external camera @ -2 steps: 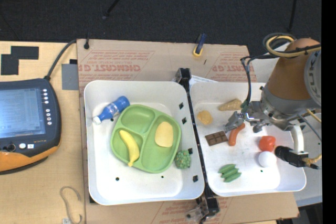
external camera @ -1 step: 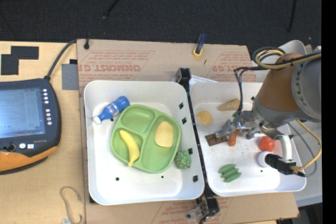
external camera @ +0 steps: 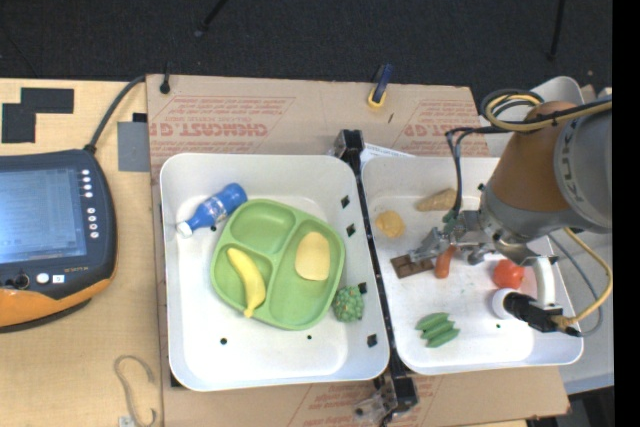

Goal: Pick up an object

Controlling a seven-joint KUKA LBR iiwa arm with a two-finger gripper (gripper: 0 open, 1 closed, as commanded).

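My hand hangs low in the right white bin, directly over the small orange carrot-shaped piece to grasp it; grip state unclear.

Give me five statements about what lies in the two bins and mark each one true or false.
1. The banana lies on the green plate. True.
2. The blue bottle is in the right bin. False: it lies in the left bin, beside the plate.
3. The gripper is over the right bin. True.
4. The broccoli sits on the plate. False: it rests on the bin floor at the plate's edge.
5. The green pods lie in the right bin. True.
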